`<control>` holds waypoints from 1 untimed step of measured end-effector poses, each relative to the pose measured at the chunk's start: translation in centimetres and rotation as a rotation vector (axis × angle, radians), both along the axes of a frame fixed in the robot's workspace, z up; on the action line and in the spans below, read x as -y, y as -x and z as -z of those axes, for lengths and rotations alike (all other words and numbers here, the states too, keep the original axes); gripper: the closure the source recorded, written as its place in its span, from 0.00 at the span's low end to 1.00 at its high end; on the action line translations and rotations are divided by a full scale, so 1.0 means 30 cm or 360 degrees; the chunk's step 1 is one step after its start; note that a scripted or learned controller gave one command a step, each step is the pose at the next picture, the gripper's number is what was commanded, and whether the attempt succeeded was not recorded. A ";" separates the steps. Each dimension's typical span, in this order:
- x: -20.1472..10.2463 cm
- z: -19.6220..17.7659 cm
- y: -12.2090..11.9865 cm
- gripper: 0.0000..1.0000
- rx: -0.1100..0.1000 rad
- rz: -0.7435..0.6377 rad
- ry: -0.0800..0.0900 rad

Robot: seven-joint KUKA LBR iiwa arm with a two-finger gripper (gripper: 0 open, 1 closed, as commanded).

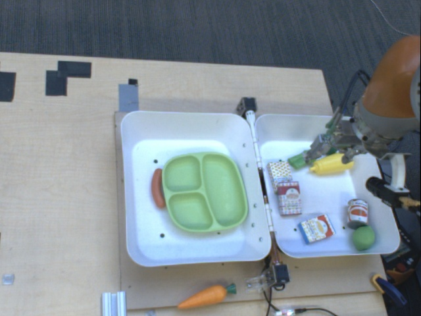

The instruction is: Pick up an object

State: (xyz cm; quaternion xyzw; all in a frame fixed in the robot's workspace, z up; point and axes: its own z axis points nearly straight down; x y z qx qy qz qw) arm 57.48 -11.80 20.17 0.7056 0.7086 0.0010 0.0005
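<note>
Dark grey carpet lies behind a pale wooden bench [59, 196] that carries two white bins. From the overhead camera, we see the left bin [131, 236] holding a green divided plate [204, 191] with a sausage [157, 187] just beside its left edge. In the right bin [388, 242] we find a yellow bottle [332, 165], a green piece [297, 160], two small cartons [288, 197], a blue box [316, 228], a can [357, 212] and a green ball [363, 237]. We see the gripper [327, 145] low over the yellow bottle and green piece; whether it is grasping anything we cannot tell. A carrot [205, 297] lies on the bench in front of the bins.
</note>
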 end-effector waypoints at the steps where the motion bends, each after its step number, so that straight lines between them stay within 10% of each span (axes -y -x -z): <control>1: -0.081 0.345 0.009 0.00 0.0016 0.0005 0.0003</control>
